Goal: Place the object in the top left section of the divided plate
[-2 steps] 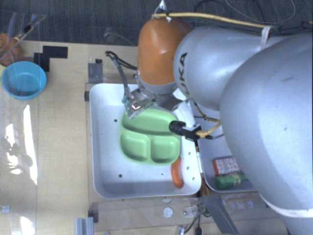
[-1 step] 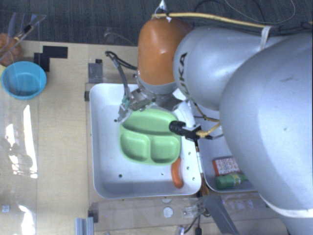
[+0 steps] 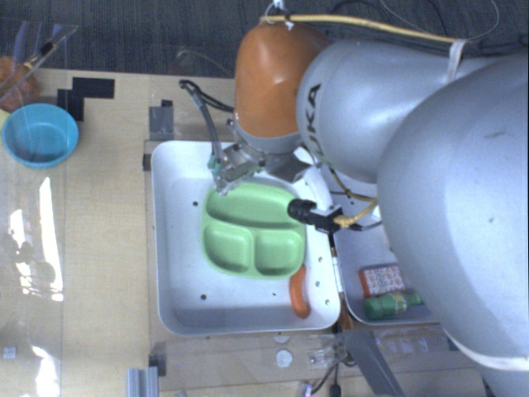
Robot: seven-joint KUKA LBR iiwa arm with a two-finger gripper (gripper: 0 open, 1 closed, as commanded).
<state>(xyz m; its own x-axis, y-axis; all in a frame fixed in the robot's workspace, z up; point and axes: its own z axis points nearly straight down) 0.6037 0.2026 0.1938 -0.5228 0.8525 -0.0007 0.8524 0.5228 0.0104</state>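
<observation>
While over plate's top-left corner: gripper (image 3: 225,172)
Fingers: cannot tell, too small and blurred
Held: nothing visible between them
Plate (image 3: 252,236): green, divided, lying in left bin (image 3: 178,246)
Carrot (image 3: 299,294): orange, in left bin, just beside plate's lower right edge, outside every section
Right bin (image 3: 354,300): red packet (image 3: 382,279), green bottle (image 3: 393,305)
Blue bowl (image 3: 40,134): on bench, far left

Green plate (image 3: 248,238), orange object (image 3: 298,294), white bin (image 3: 178,246), blue bowl (image 3: 40,134).
</observation>
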